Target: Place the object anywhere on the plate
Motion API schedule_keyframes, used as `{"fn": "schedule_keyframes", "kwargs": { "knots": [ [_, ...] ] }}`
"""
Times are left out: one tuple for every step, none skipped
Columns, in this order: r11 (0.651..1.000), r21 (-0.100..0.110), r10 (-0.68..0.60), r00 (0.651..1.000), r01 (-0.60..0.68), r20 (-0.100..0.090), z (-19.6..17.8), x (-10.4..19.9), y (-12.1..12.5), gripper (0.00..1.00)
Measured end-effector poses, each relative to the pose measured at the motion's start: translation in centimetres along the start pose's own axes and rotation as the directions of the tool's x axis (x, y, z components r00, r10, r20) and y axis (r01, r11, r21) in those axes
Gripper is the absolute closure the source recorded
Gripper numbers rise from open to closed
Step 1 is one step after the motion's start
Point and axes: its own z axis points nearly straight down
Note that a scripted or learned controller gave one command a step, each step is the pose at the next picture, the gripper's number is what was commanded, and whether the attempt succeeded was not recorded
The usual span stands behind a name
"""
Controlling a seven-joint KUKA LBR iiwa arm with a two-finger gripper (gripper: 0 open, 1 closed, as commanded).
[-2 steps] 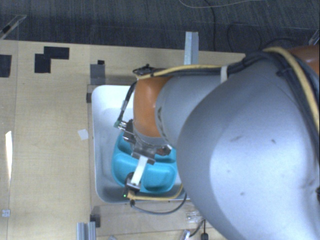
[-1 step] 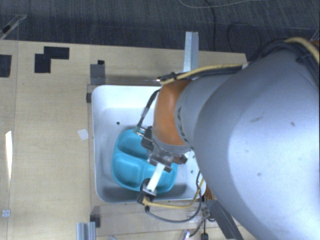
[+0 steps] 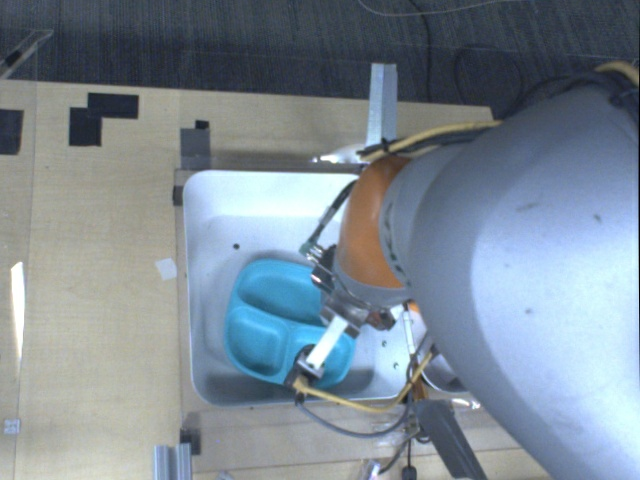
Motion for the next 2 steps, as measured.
{"fn": "schedule_keyframes", "kwargs": {
  "knots": [
    [0.981,0.013,-0.191,0.981,0.191,0.016,-3.6,1.7,-1.9,1.00],
    [0.999,0.010,-0.040,0.999,0.040,0.020,-7.0,4.5,-4.1,1.00]
  ]
}}
